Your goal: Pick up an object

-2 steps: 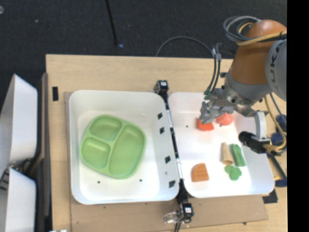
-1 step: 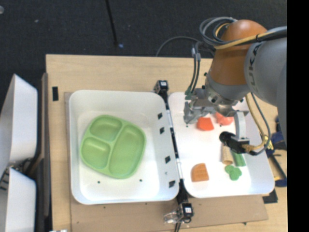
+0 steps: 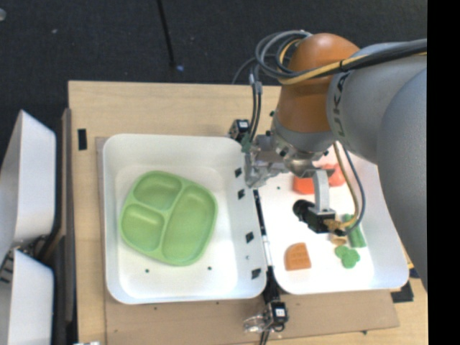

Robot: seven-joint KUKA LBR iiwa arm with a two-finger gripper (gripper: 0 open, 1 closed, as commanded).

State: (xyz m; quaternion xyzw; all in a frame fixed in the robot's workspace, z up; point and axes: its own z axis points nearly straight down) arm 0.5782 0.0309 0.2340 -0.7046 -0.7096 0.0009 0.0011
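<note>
My gripper [image 3: 253, 169] hangs below the orange wrist band, over the ridge between the two bins at their far end. A red-orange block [image 3: 305, 185] lies in the right bin [image 3: 381, 264], just right of the gripper and partly hidden by the arm. Nearer the front of that bin rest a brown toast-like piece [image 3: 297, 256] and a small green toy [image 3: 349, 254]. In the left bin [image 3: 115, 279] sits a green divided plate [image 3: 169, 217].
The big grey arm covers the right bin's far right part. A white box [image 3: 32, 178] stands off the bench's left side. Wooden bench edge [image 3: 144, 92] runs behind the bins.
</note>
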